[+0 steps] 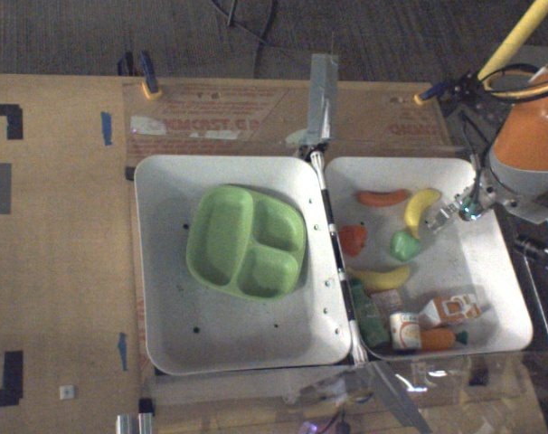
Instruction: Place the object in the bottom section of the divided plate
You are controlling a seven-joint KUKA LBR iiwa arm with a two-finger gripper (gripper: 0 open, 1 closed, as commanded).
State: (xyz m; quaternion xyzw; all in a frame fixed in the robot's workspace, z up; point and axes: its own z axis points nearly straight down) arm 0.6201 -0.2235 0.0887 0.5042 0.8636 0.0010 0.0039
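A green divided plate lies in the left bin, one long section on its left side and two smaller ones on its right. My gripper hangs over the right bin, right beside a yellow banana near the bin's upper middle. I see nothing held in it. Close by lie an orange-red sausage, a green piece and a red piece.
The right bin also holds a second yellow banana, a green bottle, a small can, a carton and a carrot along its front. A metal divider separates the bins. The left bin surrounds the plate.
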